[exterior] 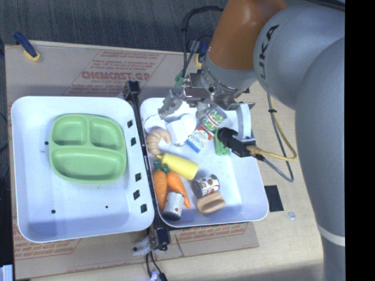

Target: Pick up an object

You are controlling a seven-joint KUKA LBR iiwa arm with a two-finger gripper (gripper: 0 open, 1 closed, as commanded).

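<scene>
Right shallow white bin (pixel 252 186) holds the pickable clutter: yellow plastic corn-like cylinder (pixel 179 165) mid-bin, two orange plastic carrots (pixel 167 187) just below it against the left wall, small grey can (pixel 173 205) at the carrots' lower end, dark patterned round can (pixel 205 185) and tan hot-dog bun toy (pixel 210 203) near the front, beige croissant-shaped toy (pixel 158 139) by the left wall, white cup (pixel 180 124) and blue-white small carton (pixel 198 140) at the back. Gripper (pixel 202 101) sits low over the back of this bin, above cup and carton; cannot tell its state, nothing visibly held. Left shallow white bin (pixel 29 204) carries a green three-compartment plastic tray (pixel 88 148). Both bins rest on printed cardboard sheet (pixel 117 69)
</scene>
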